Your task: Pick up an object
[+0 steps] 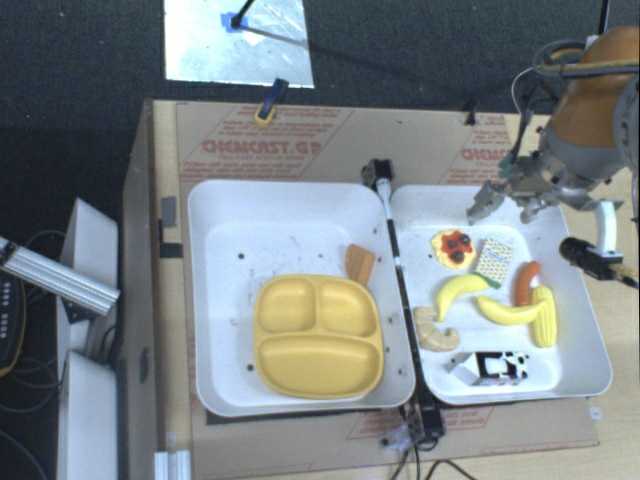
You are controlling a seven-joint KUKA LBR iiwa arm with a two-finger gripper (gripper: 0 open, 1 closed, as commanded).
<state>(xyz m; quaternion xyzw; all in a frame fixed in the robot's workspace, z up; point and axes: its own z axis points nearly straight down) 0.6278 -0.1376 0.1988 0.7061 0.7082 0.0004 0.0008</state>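
Note:
My gripper [505,206] hangs over the back edge of the right bin [585,363], open with nothing between its fingers. Just in front of it lie a round pizza toy [454,247] and a pale checked cracker [493,260]. Further forward are a red sausage [524,282], two bananas [460,290] [507,312], a corn cob [543,315], a beige piece [434,330] and a black-and-white carton [490,367].
The left bin [215,268] holds a yellow divided plate [318,334] and a small orange-brown block [359,263]. A dark ridge [392,258] separates the two bins. The grey and orange arm [595,118] comes in from the upper right.

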